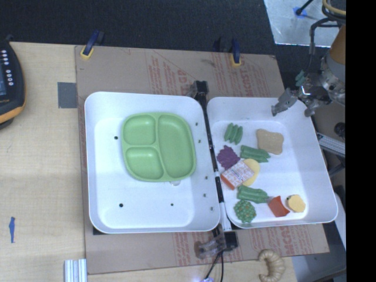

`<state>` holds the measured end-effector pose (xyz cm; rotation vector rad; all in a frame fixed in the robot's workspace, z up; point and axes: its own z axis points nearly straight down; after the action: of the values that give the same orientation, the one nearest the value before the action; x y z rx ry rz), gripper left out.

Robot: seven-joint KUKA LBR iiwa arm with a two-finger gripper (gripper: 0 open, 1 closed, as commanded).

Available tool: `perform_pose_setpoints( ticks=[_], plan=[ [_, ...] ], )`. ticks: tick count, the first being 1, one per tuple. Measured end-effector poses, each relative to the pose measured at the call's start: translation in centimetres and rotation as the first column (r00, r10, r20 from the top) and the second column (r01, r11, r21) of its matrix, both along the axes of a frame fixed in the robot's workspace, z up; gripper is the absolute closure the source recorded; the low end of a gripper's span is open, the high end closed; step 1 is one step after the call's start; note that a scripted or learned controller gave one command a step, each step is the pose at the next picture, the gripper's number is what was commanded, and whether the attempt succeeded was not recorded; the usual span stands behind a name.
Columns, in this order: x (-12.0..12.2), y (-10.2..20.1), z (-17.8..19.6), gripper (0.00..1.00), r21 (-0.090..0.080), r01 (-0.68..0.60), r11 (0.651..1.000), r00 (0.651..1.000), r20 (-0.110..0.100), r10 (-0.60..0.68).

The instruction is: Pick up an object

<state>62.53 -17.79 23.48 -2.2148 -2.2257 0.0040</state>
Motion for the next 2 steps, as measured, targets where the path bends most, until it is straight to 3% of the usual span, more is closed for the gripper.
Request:
perform_pose_setpoints(
  ticks=[1,2],
  plan=[
    [-2.2,-3.6,-7.9,0.00,0.000,0.003,1.000,1.000,-0.009,-0.003],
    [1.8,2.8,-14.5,0.00,0.000,-0.007,1.000,1.000,0.000,0.007]
  ],
)
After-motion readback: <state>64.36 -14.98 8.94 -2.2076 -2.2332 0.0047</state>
